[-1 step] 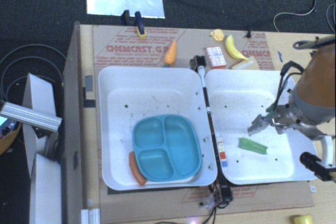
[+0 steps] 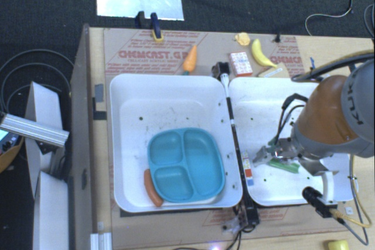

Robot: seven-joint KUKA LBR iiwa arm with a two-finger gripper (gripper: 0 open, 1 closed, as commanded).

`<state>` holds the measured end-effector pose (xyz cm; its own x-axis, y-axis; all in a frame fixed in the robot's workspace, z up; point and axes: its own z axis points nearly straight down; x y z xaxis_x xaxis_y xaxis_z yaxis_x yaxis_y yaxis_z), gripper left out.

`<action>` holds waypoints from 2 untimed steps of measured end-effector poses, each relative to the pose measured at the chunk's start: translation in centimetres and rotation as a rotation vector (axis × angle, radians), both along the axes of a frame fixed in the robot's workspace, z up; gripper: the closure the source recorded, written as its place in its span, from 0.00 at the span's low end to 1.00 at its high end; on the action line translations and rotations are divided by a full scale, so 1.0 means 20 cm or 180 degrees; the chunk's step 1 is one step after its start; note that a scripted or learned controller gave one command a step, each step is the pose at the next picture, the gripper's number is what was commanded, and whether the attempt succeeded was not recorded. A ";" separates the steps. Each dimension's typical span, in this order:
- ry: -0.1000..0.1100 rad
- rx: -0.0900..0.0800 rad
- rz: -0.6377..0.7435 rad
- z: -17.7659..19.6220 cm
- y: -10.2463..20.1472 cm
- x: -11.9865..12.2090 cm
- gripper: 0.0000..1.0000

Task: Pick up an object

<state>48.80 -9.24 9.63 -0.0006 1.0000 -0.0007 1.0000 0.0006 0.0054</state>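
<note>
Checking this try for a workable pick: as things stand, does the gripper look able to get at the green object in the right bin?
Probably yes. The gripper is low in the right bin, right beside the green object, with nothing between them. Whether its approach angle suits a grasp is hard to tell.

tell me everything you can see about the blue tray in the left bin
The blue tray is a light blue, plastic-looking divided plate with rounded corners and three compartments: two above, one wider below. It lies flat, slightly rotated, in the lower right part of the left bin. An orange sausage-like piece lies along its lower left edge.
</note>
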 end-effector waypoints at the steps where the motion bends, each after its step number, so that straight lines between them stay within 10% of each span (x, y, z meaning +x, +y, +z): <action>1: 0.0003 -0.0005 -0.0004 -0.06 -0.23 0.13 0.00; 2: 0.0018 0.0005 0.0012 -0.06 -0.09 0.08 0.00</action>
<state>50.49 -11.02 8.40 -0.0043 1.0000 0.0008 1.0000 0.0043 -0.0002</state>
